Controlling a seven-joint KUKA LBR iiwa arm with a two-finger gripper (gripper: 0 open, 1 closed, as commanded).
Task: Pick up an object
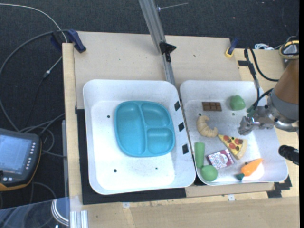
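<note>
Camera view has the gripper (248,124) low over the right bin (266,90), reaching in from the right edge under the arm's orange band. Whether it is open or closed cannot be told from this angle, and nothing can be seen held in it. Just below it lies a pizza slice (233,144), and up and to its left a green ball (236,102) near the bin's far wall. A chocolate bar (211,107) lies left of the ball, with a croissant (206,126) below it. Along the near side are a carrot (251,167), a pink packet (220,159), a green apple (208,173) and an upright green cylinder (199,153) by the left wall. Beside it, the left bin (102,175) carries a blue divided plate (144,128) with 3 compartments.
</note>
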